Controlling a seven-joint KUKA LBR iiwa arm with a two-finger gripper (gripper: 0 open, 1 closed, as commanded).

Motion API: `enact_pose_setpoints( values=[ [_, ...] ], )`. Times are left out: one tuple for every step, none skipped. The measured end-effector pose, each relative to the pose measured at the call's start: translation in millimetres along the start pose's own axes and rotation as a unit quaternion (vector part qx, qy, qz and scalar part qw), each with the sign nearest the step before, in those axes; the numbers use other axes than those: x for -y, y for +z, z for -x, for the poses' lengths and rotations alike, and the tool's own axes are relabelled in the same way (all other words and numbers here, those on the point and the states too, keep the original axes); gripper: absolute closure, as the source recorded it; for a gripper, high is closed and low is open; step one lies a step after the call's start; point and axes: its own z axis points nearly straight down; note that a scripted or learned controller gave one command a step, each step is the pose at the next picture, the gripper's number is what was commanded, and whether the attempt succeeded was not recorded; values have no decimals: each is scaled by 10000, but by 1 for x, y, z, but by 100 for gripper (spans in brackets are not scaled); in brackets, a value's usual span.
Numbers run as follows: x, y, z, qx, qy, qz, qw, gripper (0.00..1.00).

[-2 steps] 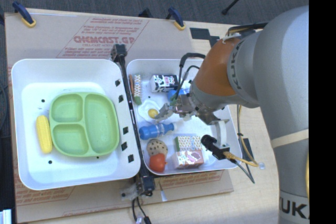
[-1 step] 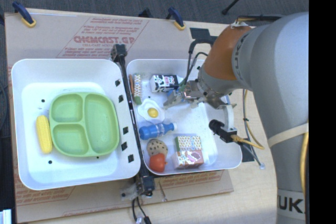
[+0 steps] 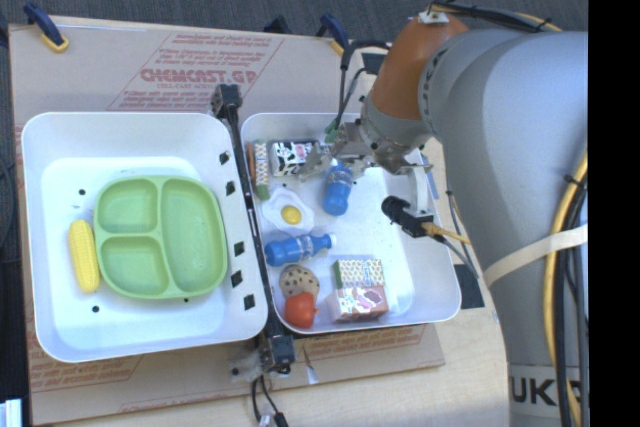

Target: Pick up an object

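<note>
The grey arm with its orange band point(image 3: 415, 65) reaches down over the far part of the right shallow white plastic bin point(image 3: 435, 290). Its tool point(image 3: 345, 155) hangs just above the upright small blue plastic bottle point(image 3: 337, 190); whether the tool is parted or closed cannot be told from this angle, and nothing is seen held in it. Beside that bottle lie a black-and-white cow-patterned carton point(image 3: 292, 156), a toy fried egg point(image 3: 289, 211), a second blue bottle on its side point(image 3: 296, 247), a brown cookie point(image 3: 298, 280), a red tomato point(image 3: 300, 311) and a colourful printed box point(image 3: 359, 288). The left white bin point(image 3: 40, 215) holds a green divided plate point(image 3: 160, 237) and a yellow corn cob point(image 3: 83, 255) beside it. Both bins rest on a cardboard-covered table point(image 3: 120, 65).
</note>
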Motion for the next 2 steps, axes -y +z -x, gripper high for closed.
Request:
enact_pose_setpoints(
  values=[
    [0, -10, 0, 2, -23, -6, 10000, 100],
    [-5, -125, -86, 2, -9, 12, 10000, 100]
  ],
)
